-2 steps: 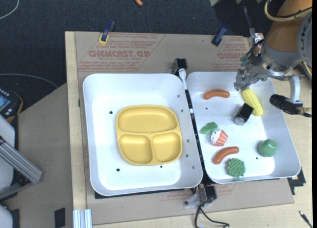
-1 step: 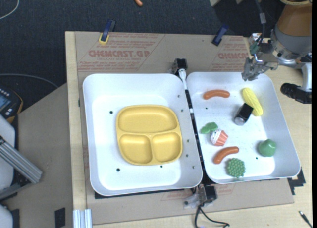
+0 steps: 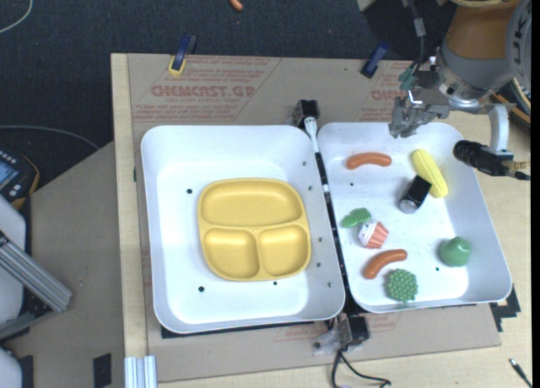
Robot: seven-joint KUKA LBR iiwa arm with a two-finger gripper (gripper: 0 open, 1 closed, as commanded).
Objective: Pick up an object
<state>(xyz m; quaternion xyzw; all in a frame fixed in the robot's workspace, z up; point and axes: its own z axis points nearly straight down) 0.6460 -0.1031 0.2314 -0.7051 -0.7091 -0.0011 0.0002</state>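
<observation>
Hovering over right bin's (image 3: pixel 481 209) far rim, gripper (image 3: pixel 407 125) carries nothing; finger spread cannot be told. Nearest target, sausage (image 3: pixel 369 159), lies just below: likely light, smooth, slippery; grasp across its middle.

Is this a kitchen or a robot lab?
Most likely a robot lab, not a kitchen. The food, like the corn and broccoli, looks like toys in a white bin. A robot arm reaches over it, and clamps hold a cardboard sheet on the bench.
</observation>
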